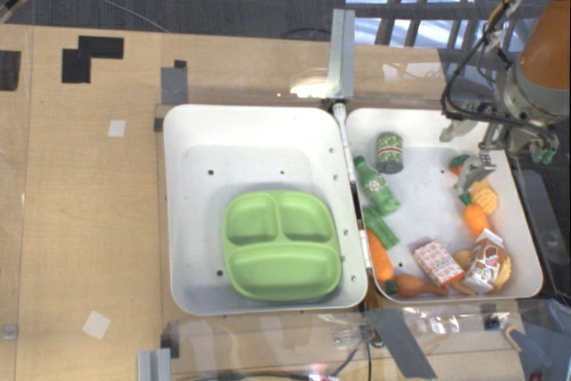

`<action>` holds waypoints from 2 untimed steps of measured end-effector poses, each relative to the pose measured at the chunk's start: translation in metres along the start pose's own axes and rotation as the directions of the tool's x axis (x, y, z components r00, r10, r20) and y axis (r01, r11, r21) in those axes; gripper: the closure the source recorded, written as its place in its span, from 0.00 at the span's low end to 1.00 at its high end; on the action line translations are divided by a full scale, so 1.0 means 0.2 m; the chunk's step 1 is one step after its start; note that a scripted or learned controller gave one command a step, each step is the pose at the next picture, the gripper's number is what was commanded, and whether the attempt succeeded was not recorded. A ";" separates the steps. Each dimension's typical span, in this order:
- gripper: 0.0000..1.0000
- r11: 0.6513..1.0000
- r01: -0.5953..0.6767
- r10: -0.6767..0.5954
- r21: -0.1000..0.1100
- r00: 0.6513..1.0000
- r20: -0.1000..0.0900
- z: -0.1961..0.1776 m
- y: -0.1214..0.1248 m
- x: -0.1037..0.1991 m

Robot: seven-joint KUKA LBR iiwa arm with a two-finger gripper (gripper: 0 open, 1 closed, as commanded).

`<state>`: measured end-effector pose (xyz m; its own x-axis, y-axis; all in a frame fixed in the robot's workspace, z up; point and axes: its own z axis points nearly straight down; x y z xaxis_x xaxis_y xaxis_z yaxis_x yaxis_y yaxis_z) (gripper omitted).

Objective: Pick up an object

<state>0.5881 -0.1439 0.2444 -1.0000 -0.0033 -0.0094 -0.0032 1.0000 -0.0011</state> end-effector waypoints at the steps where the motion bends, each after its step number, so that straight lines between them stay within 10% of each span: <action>1: 0.00 0.991 0.132 -0.132 -0.002 0.991 -0.008 0.53 -0.32 0.19; 2: 0.00 0.994 0.113 -0.113 0.003 0.994 0.007 0.77 -0.31 0.03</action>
<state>0.5832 -0.2056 0.0899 -0.9931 -0.1166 -0.0159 -0.1165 0.9932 -0.0056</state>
